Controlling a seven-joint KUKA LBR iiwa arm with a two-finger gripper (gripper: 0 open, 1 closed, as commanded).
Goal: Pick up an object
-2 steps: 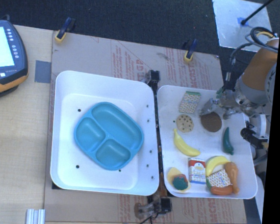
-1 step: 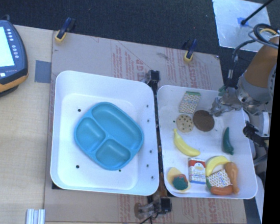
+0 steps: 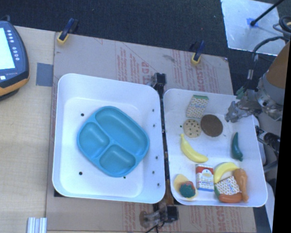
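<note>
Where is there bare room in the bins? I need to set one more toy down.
Left bin: a bare floor strip rings the blue tray, widest along its top and bottom. Right bin: bare between the bananas, and, and below the pepper. Crowded along its near edge.

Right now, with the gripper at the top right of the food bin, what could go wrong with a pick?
The gripper hovers by the right bin's rim, so a descent might strike the wall. Near the bottom corner, the second banana, carton and hot dog crowd together; fingers could snag a neighbour. The green pepper is slim and may slip.
</note>
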